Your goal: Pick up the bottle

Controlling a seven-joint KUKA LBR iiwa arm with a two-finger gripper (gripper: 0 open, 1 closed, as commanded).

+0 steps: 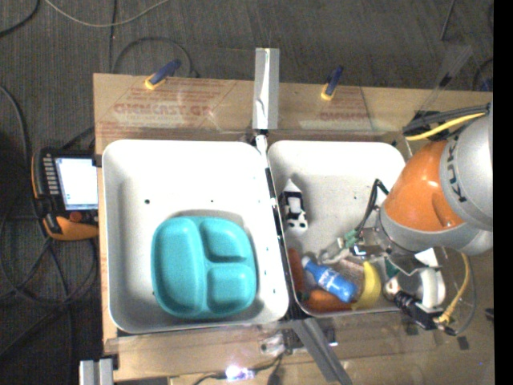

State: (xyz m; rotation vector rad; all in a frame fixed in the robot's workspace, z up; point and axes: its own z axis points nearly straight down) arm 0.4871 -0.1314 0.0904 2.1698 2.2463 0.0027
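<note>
Camera view: fixed, looking down at a slant on the bench point(112, 95), which carries two white bins side by side.
Handheld pendant point(68, 187): off the bench's left edge, orange casing, screen lit; no text legible.
Bench writing: faint reddish print on the board behind both bins; too faded to read.
Blue clamps point(163, 72): two, at the bench's far edge, one behind each bin.
Left bin point(128, 167): holds a teal divided tray point(204, 265) set toward its near right quarter. Open floor runs along the bin's far and left sides.
Divider post point(265, 87): grey upright strip at the far edge, in line with the seam between the bins.
Right bin point(337, 159): far half is bare floor; items crowd the near edge.
Black-and-white item point(293, 207): small, just beside the bin's left wall; markings not legible.
Bottle point(330, 280): blue, lying on its side at the near edge of the right bin, a pale label on it that cannot be read. An orange-red item point(317, 298) and a yellow item point(370, 283) lie against it.
Hand point(353, 247): low over the cluster, just beyond the bottle; whether it is open or closed cannot be told.
Arm point(425, 191): enters from the right, orange band showing, white lettering "KU" on the grey casing.
</note>
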